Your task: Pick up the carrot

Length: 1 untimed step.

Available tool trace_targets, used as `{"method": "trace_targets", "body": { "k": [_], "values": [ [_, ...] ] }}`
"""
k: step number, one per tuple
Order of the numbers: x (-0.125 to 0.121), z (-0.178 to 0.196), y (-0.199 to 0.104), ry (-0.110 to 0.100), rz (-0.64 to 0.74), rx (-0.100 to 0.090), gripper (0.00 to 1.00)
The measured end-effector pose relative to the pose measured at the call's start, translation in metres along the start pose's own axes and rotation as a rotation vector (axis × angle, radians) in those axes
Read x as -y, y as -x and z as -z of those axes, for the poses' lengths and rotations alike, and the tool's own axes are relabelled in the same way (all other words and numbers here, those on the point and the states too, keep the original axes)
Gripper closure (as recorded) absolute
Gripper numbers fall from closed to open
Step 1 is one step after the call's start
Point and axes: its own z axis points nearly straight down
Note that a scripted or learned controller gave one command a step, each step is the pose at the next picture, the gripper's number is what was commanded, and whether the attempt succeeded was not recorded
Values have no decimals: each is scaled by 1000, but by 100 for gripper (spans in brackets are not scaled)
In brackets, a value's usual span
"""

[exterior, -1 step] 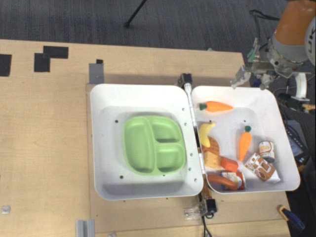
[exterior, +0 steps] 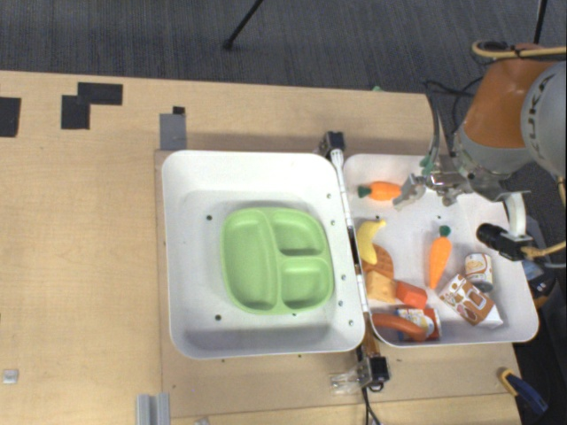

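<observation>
Right bin (exterior: 523, 321): carrot (exterior: 438, 258) unobstructed

Green divided plate (exterior: 273, 258) in left bin (exterior: 190, 237), banana (exterior: 368, 235), hot dog (exterior: 403, 324), small cartons (exterior: 469, 295) in right bin (exterior: 518, 321)

Arm (exterior: 523, 113): showing grey casing with a rounded orange band.
Gripper (exterior: 432, 184): showing bare silvery metal parts.
Cables: dark ones trailing beside the wrist, one cream loop.
</observation>
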Motion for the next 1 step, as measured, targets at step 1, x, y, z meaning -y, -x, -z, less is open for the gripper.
{"method": "trace_targets", "body": {
  "k": [1],
  "values": [
    [53, -71, 67, 3, 121, 2, 0]
  ]
}}
